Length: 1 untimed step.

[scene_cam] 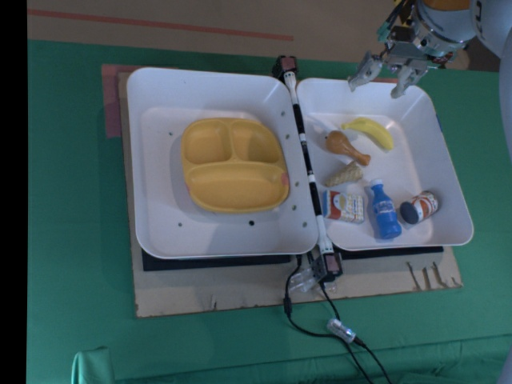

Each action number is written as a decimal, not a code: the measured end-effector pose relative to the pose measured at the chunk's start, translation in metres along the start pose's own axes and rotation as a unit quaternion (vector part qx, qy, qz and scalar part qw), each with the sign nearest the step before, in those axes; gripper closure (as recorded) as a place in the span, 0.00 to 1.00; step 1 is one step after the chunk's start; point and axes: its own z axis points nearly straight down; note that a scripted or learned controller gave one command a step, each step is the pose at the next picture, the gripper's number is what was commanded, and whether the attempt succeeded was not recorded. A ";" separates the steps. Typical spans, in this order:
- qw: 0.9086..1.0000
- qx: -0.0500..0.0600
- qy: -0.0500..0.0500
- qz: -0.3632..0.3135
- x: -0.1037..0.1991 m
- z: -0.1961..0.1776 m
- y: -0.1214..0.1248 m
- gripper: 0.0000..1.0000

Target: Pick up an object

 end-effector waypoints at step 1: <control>1.000 -0.003 -0.001 0.001 0.005 0.114 -0.038 0.00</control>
